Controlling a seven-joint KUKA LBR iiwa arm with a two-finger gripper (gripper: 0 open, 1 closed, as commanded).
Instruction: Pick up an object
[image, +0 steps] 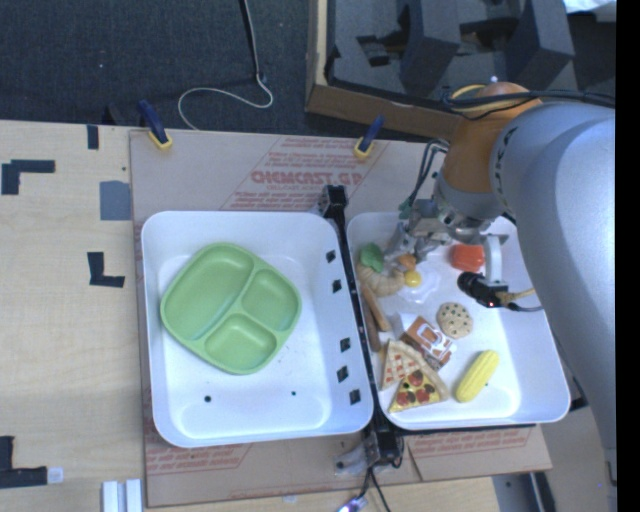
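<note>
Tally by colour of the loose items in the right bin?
Green: 1, toy vegetable
Yellow: 2, corn cob, small piece
Red/orange: 2, tomato, pizza slice
Tan/brown: 3, cookie, breadstick, snack block
Total: 8

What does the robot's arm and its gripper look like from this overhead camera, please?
The arm is a thick, rounded shell of smooth light grey, with an orange band above the wrist. Below that sits a smaller gripper of grey and dark metal parts. A thin black cable runs along the wrist, and a black fitting juts out beside it.
</note>
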